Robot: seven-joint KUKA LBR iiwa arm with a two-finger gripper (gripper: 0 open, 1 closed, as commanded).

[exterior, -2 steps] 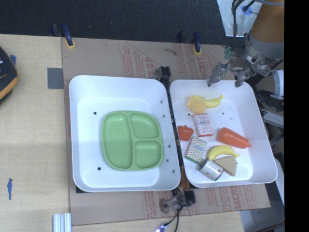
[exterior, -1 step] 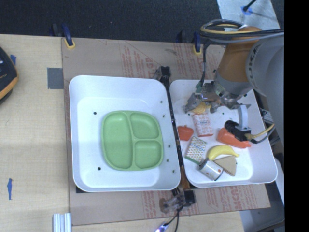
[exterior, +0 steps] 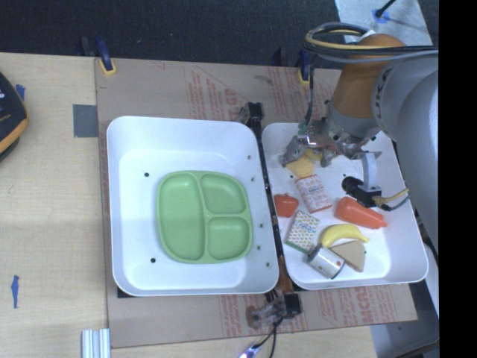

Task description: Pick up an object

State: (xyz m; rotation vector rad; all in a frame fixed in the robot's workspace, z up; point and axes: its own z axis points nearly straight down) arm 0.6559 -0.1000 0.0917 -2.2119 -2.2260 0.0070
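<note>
- Nearest the camera, the right bin's (exterior: 402, 274) front rim has a small can (exterior: 324, 262), a tan wedge (exterior: 350, 254) and a banana (exterior: 341, 234) packed together just behind it; little open room there.
- Behind the banana lie a patterned packet (exterior: 302, 230), a carrot (exterior: 360, 212) and a red piece (exterior: 285, 203); beyond them a pink-labelled box (exterior: 313, 192).
- Farther back, the gripper (exterior: 313, 149) is low over a yellow block (exterior: 301, 167) near the right bin's back-left corner. Whether its jaws are spread or closed on anything cannot be told.
- Risk: the back wall and the divider to the left bin (exterior: 127, 200) crowd that corner; a finger could catch the rim or nudge the block away.
- The green tray (exterior: 203, 216) is well apart.
</note>
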